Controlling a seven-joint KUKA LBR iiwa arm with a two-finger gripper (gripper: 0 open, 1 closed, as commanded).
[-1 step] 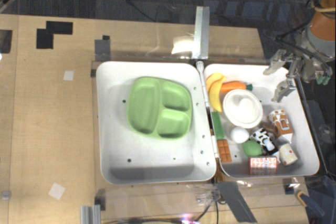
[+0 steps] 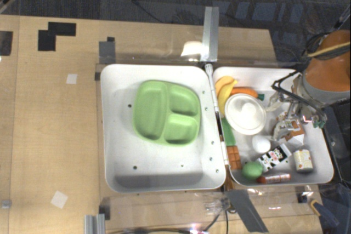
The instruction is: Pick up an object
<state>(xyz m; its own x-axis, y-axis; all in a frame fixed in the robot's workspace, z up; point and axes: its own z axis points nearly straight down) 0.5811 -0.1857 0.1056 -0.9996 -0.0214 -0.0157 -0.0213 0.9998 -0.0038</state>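
My gripper [image 2: 287, 121] hangs low over the right bin [image 2: 327, 171], just right of a white bowl [image 2: 245, 113]; an orange band shows on the arm above it. Around it lie a yellow banana [image 2: 224, 89], an orange piece [image 2: 246, 92], a white ball [image 2: 260, 144], a black-and-white box [image 2: 274, 157], a green lime [image 2: 252, 170], a red marker [image 2: 276, 177] and a small tan-and-white block [image 2: 303, 160]. Something brownish [image 2: 296, 126] sits right under the gripper, partly hidden.
The left bin [image 2: 118, 172] bears a green divided plate [image 2: 166, 112] near its middle. A brown waffle-like block [image 2: 233, 156] lies by the wall between the bins. Metal brackets [image 2: 210, 35] stand at the bins' back edge.
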